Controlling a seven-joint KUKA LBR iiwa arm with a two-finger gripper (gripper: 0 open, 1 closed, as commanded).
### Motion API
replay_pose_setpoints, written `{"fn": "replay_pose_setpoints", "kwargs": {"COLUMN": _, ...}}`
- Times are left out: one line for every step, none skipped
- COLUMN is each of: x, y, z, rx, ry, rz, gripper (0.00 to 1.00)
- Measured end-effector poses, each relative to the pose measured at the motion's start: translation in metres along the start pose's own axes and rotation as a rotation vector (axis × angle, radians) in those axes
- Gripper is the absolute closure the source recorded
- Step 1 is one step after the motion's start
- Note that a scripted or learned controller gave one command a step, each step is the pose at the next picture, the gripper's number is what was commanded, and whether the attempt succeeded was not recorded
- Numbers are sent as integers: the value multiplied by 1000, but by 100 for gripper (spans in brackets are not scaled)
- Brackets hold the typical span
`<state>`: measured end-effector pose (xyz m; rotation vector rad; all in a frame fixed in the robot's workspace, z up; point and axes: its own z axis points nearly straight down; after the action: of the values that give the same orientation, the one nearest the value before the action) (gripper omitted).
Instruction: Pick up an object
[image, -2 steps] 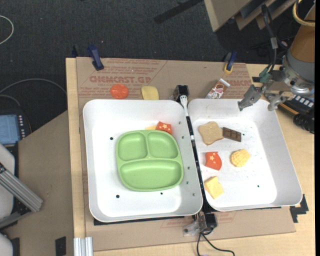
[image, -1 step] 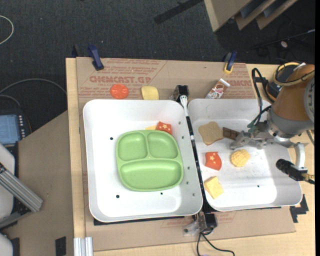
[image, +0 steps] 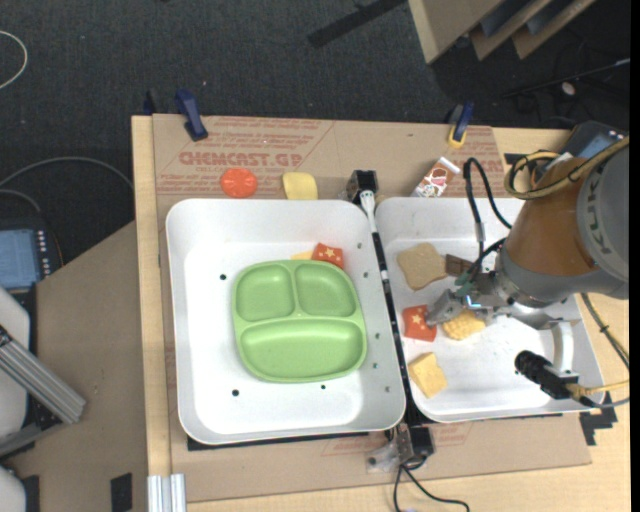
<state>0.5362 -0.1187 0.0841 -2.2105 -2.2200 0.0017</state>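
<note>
Pincer (image: 462, 303) low in the right bin (image: 500, 405), over a yellow waffle piece (image: 462, 326); you cannot tell from here what state it is in. Waffle piece lies touching a red block (image: 419, 322). Judged light, stiff, flat: take it across its short edges. Right bin count: one waffle, one red block, one tan toast slice (image: 421, 264), one yellow cheese wedge (image: 429, 375). Left bin (image: 200, 400): one green divided plate (image: 299, 321).

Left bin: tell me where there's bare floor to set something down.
In the left bin, bare white borders the green divided plate on its left and front. The back strip is open up to the red block. The right bin is crowded around the gripper.
</note>
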Motion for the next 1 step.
{"fn": "replay_pose_setpoints", "kwargs": {"x": -103, "y": 54, "z": -45, "rx": -17, "ry": -15, "rz": 10, "gripper": 0}}
